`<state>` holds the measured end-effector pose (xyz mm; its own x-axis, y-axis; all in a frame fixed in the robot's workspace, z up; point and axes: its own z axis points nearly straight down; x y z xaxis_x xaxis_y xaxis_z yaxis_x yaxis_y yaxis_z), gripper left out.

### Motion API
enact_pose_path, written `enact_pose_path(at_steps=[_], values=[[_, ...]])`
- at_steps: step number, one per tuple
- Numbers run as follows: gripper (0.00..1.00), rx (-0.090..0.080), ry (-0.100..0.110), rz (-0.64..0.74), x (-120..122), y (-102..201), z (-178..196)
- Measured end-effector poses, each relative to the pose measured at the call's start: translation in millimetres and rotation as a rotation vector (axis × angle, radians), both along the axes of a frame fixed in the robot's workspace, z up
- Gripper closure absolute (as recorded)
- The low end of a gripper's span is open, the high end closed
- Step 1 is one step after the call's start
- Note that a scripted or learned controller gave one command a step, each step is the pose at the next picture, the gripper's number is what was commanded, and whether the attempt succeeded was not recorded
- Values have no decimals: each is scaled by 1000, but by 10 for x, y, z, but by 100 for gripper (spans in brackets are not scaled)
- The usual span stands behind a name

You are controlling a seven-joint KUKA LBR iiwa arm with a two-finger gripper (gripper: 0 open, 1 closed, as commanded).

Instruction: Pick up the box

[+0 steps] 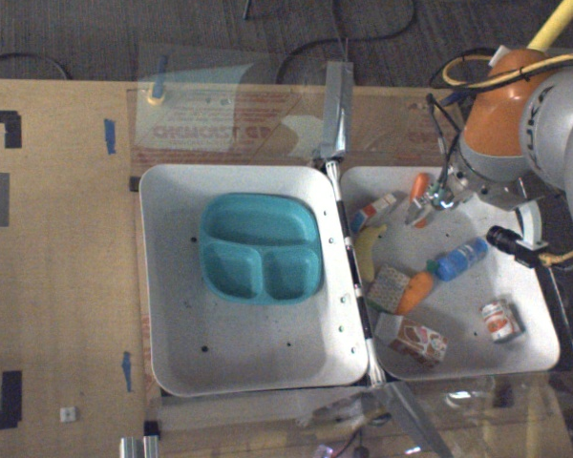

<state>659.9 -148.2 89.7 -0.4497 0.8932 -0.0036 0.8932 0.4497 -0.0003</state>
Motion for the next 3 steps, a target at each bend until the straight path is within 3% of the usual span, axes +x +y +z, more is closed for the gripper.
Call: enact_pose_path(at_steps=[1, 2, 3], values=[[100, 2, -4, -28, 36, 670, 1302], [100, 1, -5, -31, 83, 588, 1309], [100, 3, 0, -78, -29, 1011, 1295]])
